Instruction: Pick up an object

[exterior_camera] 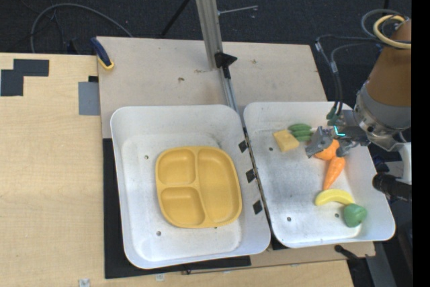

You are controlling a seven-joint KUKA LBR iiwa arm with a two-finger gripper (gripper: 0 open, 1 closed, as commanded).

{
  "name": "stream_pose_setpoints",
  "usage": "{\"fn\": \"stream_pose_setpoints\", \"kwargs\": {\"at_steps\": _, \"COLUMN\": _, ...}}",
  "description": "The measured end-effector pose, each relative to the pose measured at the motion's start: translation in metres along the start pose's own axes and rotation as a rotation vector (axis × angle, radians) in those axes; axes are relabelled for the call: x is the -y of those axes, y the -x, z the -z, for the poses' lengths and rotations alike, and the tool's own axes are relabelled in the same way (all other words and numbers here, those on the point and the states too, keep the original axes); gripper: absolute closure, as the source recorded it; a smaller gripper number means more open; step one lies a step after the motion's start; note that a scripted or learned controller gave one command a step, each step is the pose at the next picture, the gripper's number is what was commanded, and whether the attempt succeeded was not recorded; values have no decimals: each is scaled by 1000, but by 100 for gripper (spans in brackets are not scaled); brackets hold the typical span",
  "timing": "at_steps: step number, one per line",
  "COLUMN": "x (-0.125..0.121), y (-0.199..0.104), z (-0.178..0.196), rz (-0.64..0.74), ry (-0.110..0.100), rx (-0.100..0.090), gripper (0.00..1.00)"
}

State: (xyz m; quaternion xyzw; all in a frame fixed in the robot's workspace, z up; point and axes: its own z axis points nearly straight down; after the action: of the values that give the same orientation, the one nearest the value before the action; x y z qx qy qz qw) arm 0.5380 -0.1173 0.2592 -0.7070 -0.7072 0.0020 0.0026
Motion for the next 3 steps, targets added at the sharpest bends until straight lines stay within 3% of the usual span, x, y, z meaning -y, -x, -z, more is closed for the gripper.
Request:
{"fn": "stream_pose_setpoints", "kwargs": {"at_steps": 1, "x": -1, "y": 0, "z": 1, "rz": 0, "ry": 3, "rx": 0, "gripper": 0}}
{"fn": "stream_pose_setpoints", "kwargs": {"at_steps": 3, "x": 0, "y": 1, "z": -128, "rz": -1, "ry": -4, "rx": -1, "gripper": 0}}
